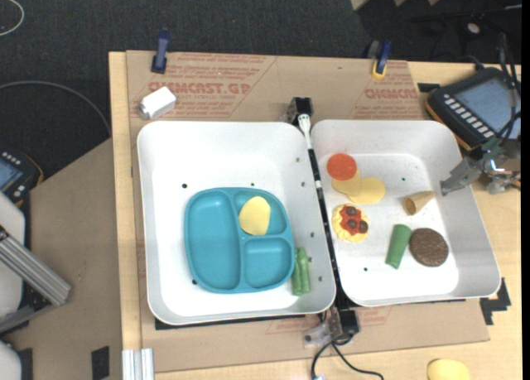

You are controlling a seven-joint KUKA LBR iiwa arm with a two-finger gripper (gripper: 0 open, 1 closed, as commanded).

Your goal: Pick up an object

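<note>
- Gripper [460,178] sat at the right rim of the right bin [472,242], low, coming in from the right edge of the bench. Only a grey metal tip was visible; couldn't tell its state. Nothing seen in it.
- Closest item to it: small tan cork-like piece [416,202], just inside the right bin, toward its right wall, apart from the tip.
- Below that, brown round disc [429,247] near the bin's lower right part, with a green cylinder [398,246] just beside it on the left, tilted.
- Middle-left of the same bin: small pizza toy [350,223] with red dots, close to the left wall.
- Above it, a yellow oval piece [367,190], and an orange-red round piece [341,165] overlapping its upper-left end, toward the bin's upper left corner.
- Left bin [161,229] held a teal divided tray [214,242] in its lower middle. Yellow lemon-like piece [255,215] lay in the tray's upper right compartment.
- Green ridged piece [300,272] lay just beside the tray's right edge, near the left bin's lower right corner.
- On the bench's cardboard top, past the left bin's upper left corner: small white block [157,103].
- Two clamps on the bench's far edge: blue [161,52], yellow-blue [380,59].
- Black tablet-like pendant [474,110] off the bench's upper right corner.
</note>
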